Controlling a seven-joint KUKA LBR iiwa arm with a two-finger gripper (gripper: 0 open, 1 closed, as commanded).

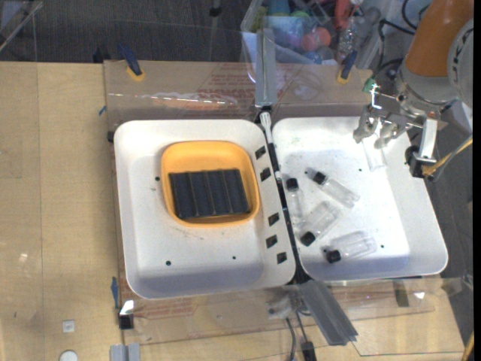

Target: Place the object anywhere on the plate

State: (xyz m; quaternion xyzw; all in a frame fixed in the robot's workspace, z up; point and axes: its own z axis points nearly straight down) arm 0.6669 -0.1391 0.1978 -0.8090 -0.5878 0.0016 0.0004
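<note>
Plate (169,156) and vials (336,189) sit in separate bins, and the gripper (378,132) hangs over the vials' side.

The left bin (143,239) holds the plate near its middle. The right bin (409,224) holds the loose vials, mostly in the half nearer the divider. The arm (443,28), grey with an orange band, comes in over the right bin's far right corner.

The plate is yellow and squarish with rounded corners. A black ridged slab (209,192) lies flat on it and covers most of its floor.

The gripper points down above the far part of the right bin, near the back wall. Whether it is open or closed cannot be told, nor whether it grips anything.

Four clear vials with black caps lie on the bin floor. All are nearer the camera than the gripper and toward the view's left of it, and none touches it.
- The closest vial lies on its side near the gripper, with its cap toward the back left.
- A second vial (294,194) lies along the divider between the bins.
- A third vial (319,220) lies slantwise near the middle of the group, with its cap toward the front.
- A fourth vial (355,244) lies near the front wall, well apart from the gripper, with its cap pointing to the view's left.

Small black tabs (265,174) line the left bin's inner wall.
</note>
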